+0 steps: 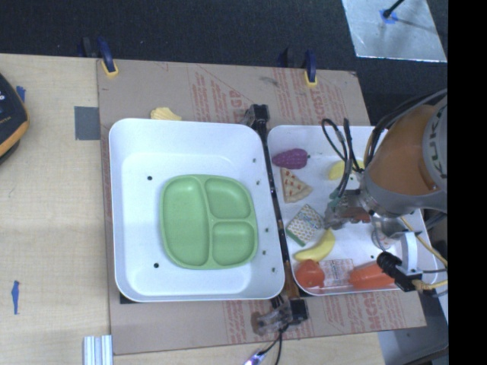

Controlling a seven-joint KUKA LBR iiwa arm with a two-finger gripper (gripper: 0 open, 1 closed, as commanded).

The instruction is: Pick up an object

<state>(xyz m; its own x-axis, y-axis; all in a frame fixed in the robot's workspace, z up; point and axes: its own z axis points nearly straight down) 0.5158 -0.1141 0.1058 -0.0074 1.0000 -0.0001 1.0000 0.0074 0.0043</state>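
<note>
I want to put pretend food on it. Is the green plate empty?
Empty. The green plate lies flat in the left bin, and all three of its compartments show only bare green.

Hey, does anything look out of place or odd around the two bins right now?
One thing: a small yellow item lies outside the bins, on the cardboard just behind the left bin, while the other toy foods sit in the right bin. Nothing looks spilled or broken.

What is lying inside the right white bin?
The right bin holds a purple fruit, waffle wedge, checked sponge, banana, tomato and carrot. The arm covers its right part.
</note>
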